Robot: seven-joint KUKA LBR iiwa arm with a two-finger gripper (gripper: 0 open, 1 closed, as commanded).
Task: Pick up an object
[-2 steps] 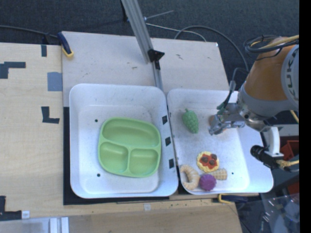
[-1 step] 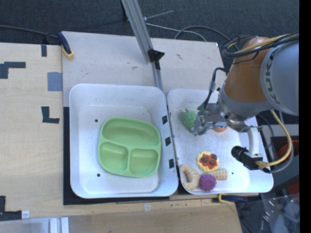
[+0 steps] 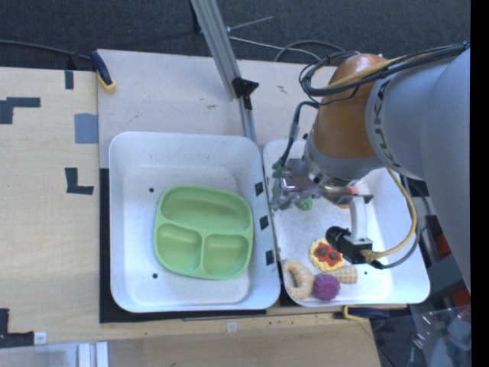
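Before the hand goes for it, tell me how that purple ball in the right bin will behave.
The purple ball looks round, so a nudge would probably roll it. It seems small and likely light. It sits against the doughnut, which may block it or shift with it.

The right bin (image 3: 405, 285) holds the loose objects, gathered toward its near left corner. A tan ring-shaped doughnut (image 3: 297, 277) lies flat close to the bin's near left wall. Just right of it sits a small purple ball (image 3: 326, 287), touching or nearly touching the doughnut. Behind the ball lies a flat yellow piece with red spots (image 3: 327, 255), like a toy pizza slice, and a pale yellow ridged piece (image 3: 347, 274) pokes out at its near right side. Farther back, near the bin's left wall, a small green object (image 3: 305, 202) shows, partly hidden under the arm.
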